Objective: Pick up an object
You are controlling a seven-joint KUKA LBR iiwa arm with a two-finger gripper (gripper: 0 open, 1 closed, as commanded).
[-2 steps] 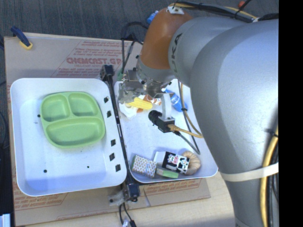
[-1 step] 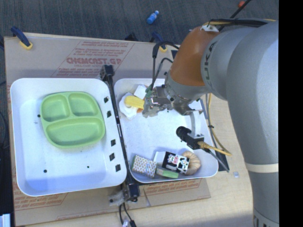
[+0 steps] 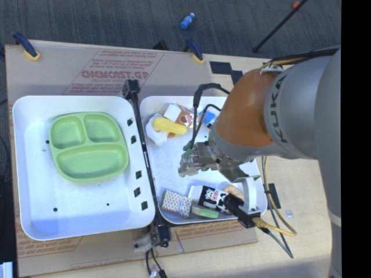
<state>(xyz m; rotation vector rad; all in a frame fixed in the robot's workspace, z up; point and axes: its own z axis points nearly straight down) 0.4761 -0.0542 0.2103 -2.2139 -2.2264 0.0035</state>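
"Has the arm picked anything up?"

"Not that I can see. The gripper (image 3: 189, 165) hangs low over the right bin (image 3: 152, 172); I cannot tell the jaws' state. A yellow toy (image 3: 170, 126), patterned box (image 3: 176, 202) and black-and-white carton (image 3: 212, 197) lie in that bin."

"The left bin (image 3: 29, 172)?"

"A green divided plate (image 3: 88, 146)."

Divided plate (image 3: 88, 145) in left bin (image 3: 26, 172), clutter in right bin (image 3: 168, 161)

A lime-green divided plate (image 3: 88, 146) lies in the white left bin (image 3: 35, 213). The white right bin (image 3: 168, 167) holds a yellow corn cob (image 3: 168, 125), a speckled box (image 3: 176, 203) and a black-and-white patterned card (image 3: 212, 197).
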